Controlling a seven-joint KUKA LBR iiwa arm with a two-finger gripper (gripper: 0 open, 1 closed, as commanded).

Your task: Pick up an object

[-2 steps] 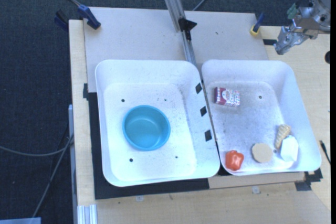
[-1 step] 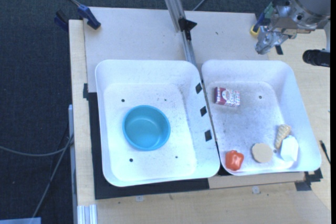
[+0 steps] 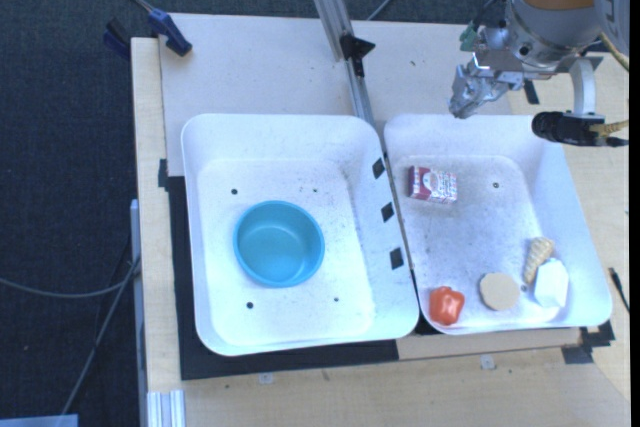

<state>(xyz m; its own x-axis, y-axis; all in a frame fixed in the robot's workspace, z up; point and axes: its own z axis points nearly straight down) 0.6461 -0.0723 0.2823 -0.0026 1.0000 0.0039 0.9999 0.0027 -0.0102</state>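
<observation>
My gripper (image 3: 466,103) hangs above the far rim of the right bin (image 3: 570,205), its fingers close together with nothing between them. Inside that bin a red and white carton (image 3: 431,184) lies toward the far left. Along the near edge sit a red pepper-like piece (image 3: 446,305), a tan round disc (image 3: 499,291), a white lump (image 3: 551,283) and a tan ridged piece (image 3: 538,259). A blue bowl (image 3: 279,243) rests in the left bin (image 3: 210,315).
A slanted metal pole (image 3: 330,5) crosses the bench behind the bins and meets the divider between them. A blue clamp (image 3: 168,30) grips the bench's far left corner. Cables run over the dark floor at left.
</observation>
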